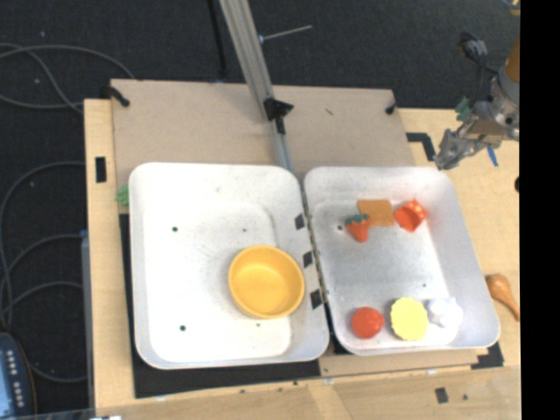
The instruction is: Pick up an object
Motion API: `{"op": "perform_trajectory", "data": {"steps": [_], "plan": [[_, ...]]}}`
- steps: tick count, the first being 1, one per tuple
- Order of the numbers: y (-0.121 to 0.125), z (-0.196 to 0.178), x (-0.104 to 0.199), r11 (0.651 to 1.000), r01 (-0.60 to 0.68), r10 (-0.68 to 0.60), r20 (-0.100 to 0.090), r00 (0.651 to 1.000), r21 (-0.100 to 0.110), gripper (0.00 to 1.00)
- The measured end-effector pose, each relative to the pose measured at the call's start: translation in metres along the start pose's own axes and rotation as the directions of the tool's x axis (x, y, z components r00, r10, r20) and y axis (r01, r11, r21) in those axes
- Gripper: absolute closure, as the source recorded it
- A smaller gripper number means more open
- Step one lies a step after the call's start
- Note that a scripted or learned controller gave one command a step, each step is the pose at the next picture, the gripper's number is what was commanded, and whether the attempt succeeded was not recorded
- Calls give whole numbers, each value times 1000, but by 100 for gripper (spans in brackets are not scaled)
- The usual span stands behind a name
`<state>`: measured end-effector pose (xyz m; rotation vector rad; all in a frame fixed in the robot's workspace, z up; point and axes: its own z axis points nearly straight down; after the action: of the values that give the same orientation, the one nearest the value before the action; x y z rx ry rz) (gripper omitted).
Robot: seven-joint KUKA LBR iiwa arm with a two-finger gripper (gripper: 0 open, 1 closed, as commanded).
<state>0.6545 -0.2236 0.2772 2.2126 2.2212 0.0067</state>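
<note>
The gripper (451,151) hangs at the right edge of the view, just beyond the far right corner of the right bin (455,234), with nothing seen in it. Inside that bin, toward the back, lie a tan block (375,211), a red pepper-like piece (409,215) and a small red item with a green top (357,227). Along the bin's front sit a red ball (367,322), a yellow round piece (409,318) and a white lump (444,311). A yellow bowl (266,281) rests in the left bin (175,208).
A slanted aluminium post (248,55) comes down from the top to the gap between the bins. An orange-brown object (500,291) lies on the bench to the right of the right bin. Cables trail over the dark floor at left.
</note>
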Motion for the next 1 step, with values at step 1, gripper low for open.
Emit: {"op": "perform_trajectory", "data": {"steps": [1], "plan": [[-23, 10, 46, 1000, 1, -1, 0, 1000, 8, 100]]}}
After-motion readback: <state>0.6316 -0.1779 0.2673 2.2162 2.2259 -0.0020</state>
